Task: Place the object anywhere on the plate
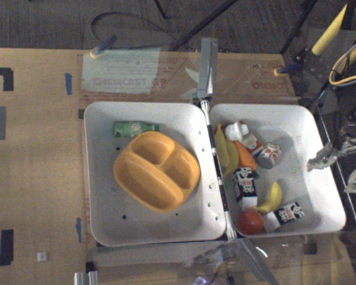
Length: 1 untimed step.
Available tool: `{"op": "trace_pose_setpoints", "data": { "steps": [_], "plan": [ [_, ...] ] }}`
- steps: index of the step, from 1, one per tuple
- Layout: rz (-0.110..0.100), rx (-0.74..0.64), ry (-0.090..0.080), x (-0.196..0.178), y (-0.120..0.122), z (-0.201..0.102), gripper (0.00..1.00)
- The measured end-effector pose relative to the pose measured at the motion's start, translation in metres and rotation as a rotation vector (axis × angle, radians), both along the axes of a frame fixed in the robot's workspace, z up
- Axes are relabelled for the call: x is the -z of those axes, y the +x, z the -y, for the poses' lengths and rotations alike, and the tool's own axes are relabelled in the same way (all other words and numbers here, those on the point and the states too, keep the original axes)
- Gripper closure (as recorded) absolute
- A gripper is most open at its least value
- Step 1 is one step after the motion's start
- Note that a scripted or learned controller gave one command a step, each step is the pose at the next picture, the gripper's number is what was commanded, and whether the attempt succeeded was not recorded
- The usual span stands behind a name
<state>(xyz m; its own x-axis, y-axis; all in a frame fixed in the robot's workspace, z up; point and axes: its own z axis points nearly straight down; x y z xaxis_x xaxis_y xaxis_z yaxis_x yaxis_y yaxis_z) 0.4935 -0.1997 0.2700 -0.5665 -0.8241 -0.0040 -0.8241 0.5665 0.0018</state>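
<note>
An orange-yellow plate (157, 170) with three compartments lies in the left bin (101, 218), and nothing rests on it. The right bin (320, 206) holds several toy foods: a long banana (223, 149), a carrot (244, 155), a cow-patterned carton (245, 186), a small banana (270, 199), a red tomato (251, 222) and a second carton (288, 214). My gripper (321, 157) hangs over the right bin's right side, apart from all of these objects.
A green packet (135, 128) lies flat in the left bin just behind the plate. A white and red bottle (237, 130) and a small carton (268, 154) sit at the right bin's back. A metal divider (216, 177) separates the bins.
</note>
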Motion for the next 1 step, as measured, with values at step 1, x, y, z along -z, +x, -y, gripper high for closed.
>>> {"op": "trace_pose_setpoints", "data": {
  "steps": [1],
  "plan": [
    [0.003,0.004,0.002,-0.0094,0.001,-0.0008,1.0]
  ]
}}
